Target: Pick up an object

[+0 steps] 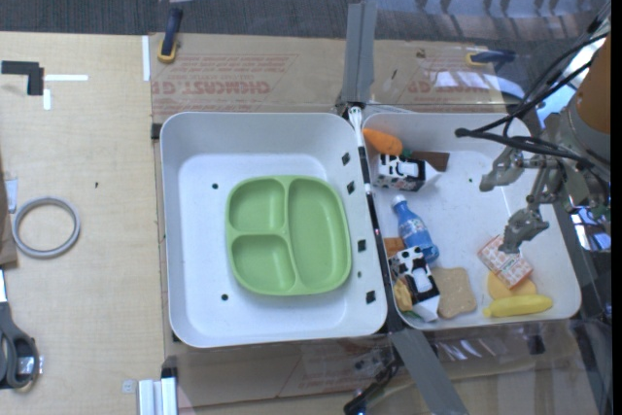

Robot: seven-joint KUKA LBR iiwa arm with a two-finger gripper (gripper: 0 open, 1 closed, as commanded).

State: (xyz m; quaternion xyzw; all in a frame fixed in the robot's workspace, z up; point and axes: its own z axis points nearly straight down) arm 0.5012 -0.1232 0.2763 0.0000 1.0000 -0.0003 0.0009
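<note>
Setup: two white bins side by side on the counter (78,131). The left bin (185,238) has a green divided plate (289,235) in it, and the right bin (457,136) has all the small stuff.

Gripper: the gripper (522,230) hangs over the right side of the right bin, just above a red-and-white checkered packet (503,259). Honestly can't tell from this angle how it's set, and nothing is visibly in its grip.

Likely target: my guess is that checkered packet, since it's the closest thing under the tool. It sits near the bin's right wall, touching a yellow cheese-looking wedge (510,282), with a banana (520,306) just below.

How it'll handle: looks light, flat and small, probably stiff plastic toy food. Flat things are annoying, so I'd pinch across the narrow edges, not from the top face.

Other options: a blue bottle (415,230) lying tilted near the bin's left wall, a slice of toast (455,293), a carrot (386,141), and two cow-patterned cartons (400,172) (416,275).

Risk: neighbours are crowded, so a sloppy descent could nudge the wedge or slip off the packet.
</note>
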